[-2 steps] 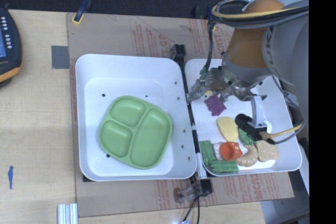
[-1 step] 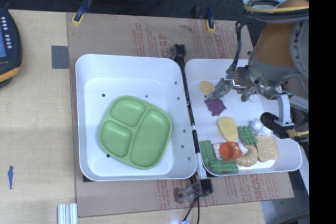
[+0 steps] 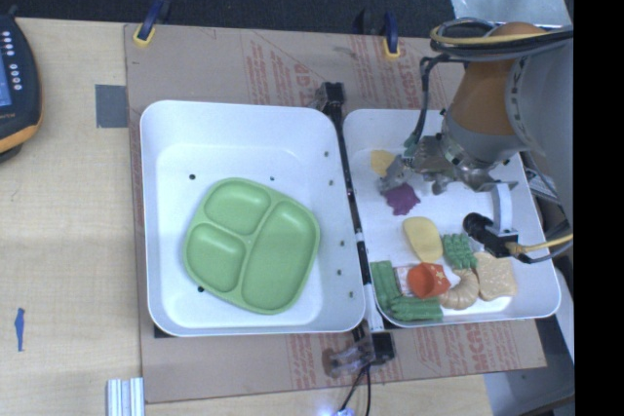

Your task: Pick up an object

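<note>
Over on the left, the left bin (image 3: 161, 209) holds a green divided plate (image 3: 252, 245) lying flat. Across the seam, the right bin (image 3: 546, 302) is crowded with toy food: a purple piece (image 3: 401, 199), a yellow piece (image 3: 422, 238), a red tomato (image 3: 425, 280). Poised just above the purple piece is the gripper (image 3: 414, 163) (finger spread I cannot tell), carrying nothing visible. I'd judge it is approaching; next it must descend and clamp.

In the left bin (image 3: 156, 209), open floor rings the green divided plate (image 3: 252, 245), widest toward twelve o'clock. The right bin (image 3: 363, 133) is crowded: toy food (image 3: 439, 268) packs its six o'clock half.
</note>
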Controlling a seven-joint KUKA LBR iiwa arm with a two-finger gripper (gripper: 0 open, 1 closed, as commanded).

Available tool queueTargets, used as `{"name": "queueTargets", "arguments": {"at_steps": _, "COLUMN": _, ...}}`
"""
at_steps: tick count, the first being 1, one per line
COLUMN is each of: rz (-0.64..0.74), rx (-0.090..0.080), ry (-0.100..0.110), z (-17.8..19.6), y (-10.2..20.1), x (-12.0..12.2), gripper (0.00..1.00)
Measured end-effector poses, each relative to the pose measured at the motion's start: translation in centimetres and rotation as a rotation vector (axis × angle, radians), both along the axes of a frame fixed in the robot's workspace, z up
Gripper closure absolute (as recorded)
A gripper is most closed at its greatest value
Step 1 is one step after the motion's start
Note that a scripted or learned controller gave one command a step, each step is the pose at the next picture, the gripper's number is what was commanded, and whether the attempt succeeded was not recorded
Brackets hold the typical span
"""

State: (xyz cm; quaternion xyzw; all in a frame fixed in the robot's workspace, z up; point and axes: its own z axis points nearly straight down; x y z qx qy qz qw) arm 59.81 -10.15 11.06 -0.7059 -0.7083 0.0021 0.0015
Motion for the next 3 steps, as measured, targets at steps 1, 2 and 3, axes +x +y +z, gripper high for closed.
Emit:
{"name": "queueTargets", "arguments": {"at_steps": 1, "rz": -0.004, "rx": 0.003, "ry": 0.009, "z": -2.1, "y": -1.6, "x": -9.7, "gripper": 0.00}}
{"name": "queueTargets", "arguments": {"at_steps": 2, "rz": -0.002, "rx": 0.001, "ry": 0.000, "z": -0.9, "y": -1.7, "x": -9.2, "gripper": 1.00}}
{"name": "queueTargets", "arguments": {"at_steps": 3, "rz": 0.010, "rx": 0.003, "ry": -0.013, "z": 8.7, "y": 6.6, "x": -5.5, "gripper": 1.00}}
